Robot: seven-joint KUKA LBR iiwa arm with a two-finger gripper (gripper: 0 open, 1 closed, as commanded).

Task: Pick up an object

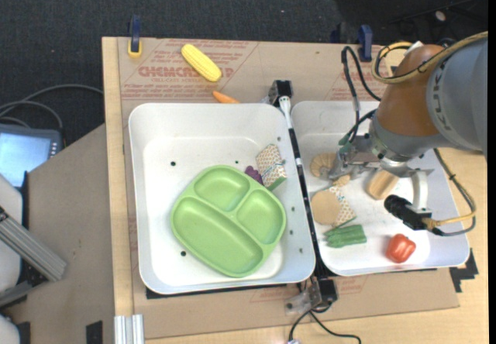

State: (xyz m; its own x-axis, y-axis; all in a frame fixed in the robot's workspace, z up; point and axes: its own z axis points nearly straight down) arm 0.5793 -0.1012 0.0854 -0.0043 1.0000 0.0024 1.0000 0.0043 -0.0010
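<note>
1. The likeliest thing to take, to my eye, is the pale tan rounded food piece (320, 165); it lies in the upper left part of the right white bin (370, 256), close to the wall that bin shares with its neighbour.
2. The tool (342, 170) hangs low just beside that piece, on its right, and may be touching it; from here I cannot tell whether the tool is apart or together, and nothing shows as held.
3. To do the pick well, I would want the tool centred over the piece, not off to its right edge; the piece looks low and rounded, so a grip set off-centre could let it squirt sideways toward the wall.
4. A second tan piece with a patterned wrapper (332, 208) lies just below it, near but apart; a tan block (380, 184) sits under the wrist on the other side; closing on the first piece should not sweep in either.
5. Farther down the same bin lie a green pod-shaped toy (345, 236) and a red rounded toy (400, 248), well clear of the work.
6. Room is tight to the left, where the bin wall rises; there is bare white floor above the piece, toward the far wall, and straight up looks the safest way out.
7. The left white bin (163, 156) holds a light green divided plastic plate (226, 220); it plays no part here.
</note>
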